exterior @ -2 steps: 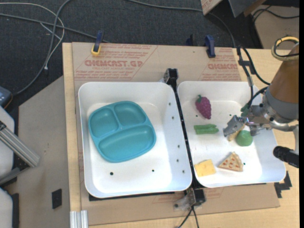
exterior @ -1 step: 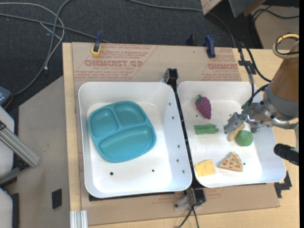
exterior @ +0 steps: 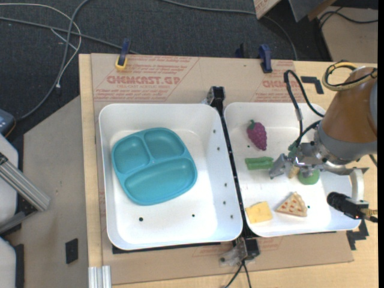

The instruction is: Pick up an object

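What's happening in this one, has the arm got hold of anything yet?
Not visibly. The arm reaches into the right bin from the right, its gripper low beside the green block, with nothing seen between its fingers. Purple grapes lie above the block; a yellow cheese piece and a pizza slice lie nearer the front. A round green item sits partly under the wrist. The left bin holds a teal divided plate.

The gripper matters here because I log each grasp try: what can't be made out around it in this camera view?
- Gripper: finger state is too small and cluttered to read.
- Green round object: partly covered by the wrist, so its identity is unclear.
- Right bin: its right wall is hidden under the arm.
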You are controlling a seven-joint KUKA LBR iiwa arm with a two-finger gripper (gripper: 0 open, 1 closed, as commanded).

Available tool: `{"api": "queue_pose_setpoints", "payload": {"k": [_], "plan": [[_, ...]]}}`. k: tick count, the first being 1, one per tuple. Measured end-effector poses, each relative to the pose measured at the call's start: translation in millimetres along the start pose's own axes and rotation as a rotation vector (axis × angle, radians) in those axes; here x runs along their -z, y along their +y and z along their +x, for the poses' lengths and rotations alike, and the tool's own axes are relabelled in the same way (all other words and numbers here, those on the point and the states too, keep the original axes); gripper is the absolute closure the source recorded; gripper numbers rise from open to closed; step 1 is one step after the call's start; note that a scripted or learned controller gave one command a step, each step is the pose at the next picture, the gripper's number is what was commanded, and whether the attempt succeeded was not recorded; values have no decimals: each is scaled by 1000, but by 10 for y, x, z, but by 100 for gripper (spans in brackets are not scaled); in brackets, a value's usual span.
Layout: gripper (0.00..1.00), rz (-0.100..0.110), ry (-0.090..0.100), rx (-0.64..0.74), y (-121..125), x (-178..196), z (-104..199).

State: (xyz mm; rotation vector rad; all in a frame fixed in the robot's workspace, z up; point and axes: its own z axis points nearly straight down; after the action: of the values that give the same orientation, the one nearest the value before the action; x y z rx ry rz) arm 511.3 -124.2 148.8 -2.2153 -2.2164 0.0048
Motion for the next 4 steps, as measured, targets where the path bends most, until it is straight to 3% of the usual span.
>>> {"api": "queue_pose_setpoints", "payload": {"k": [1,2,3,4], "plan": [[0,-1,-1,-2,37,-514,-89],[0,-3,-1,-1,33,-648,-82],[100,-7,-1,-2,42,-530,-83],[100,-14,-5,0,-28,72,-80]]}}
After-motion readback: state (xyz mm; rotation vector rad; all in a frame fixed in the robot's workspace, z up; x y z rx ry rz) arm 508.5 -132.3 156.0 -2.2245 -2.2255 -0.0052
